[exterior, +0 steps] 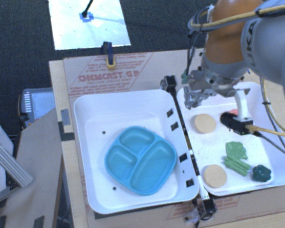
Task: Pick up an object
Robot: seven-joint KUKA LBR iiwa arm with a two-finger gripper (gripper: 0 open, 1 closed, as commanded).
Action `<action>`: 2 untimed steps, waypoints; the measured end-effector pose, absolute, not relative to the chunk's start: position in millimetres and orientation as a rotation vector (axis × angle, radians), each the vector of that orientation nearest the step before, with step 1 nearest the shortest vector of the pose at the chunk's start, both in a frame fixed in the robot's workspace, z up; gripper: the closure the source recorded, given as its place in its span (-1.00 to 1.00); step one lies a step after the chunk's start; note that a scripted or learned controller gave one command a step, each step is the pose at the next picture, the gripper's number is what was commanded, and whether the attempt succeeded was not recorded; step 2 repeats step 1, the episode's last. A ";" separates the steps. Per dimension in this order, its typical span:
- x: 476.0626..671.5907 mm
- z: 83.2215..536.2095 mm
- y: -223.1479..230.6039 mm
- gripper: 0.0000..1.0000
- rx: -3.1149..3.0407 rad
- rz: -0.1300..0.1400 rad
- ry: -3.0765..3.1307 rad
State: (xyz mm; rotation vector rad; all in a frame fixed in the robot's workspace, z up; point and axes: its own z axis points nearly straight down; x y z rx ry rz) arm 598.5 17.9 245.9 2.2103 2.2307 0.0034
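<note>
Lowering the hand point(196, 99), whose state I cannot tell, squarely over the nearest tan disc point(204, 123) should help.

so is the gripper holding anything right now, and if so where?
Nothing visibly held. The gripper sits above the right bin's far left corner, with the nearest tan disc lying apart on the floor below it.

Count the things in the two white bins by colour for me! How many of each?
Blue: 1, the divided plate
Tan: 2, the upper round disc and the lower round disc
Green: 3, the leafy piece, the bean bundle and the dark green lump
Total: 6
</note>
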 end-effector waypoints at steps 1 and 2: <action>610.3 243.3 63.8 1.00 2.211 0.004 2.230; 610.3 243.3 63.8 1.00 2.211 0.004 2.230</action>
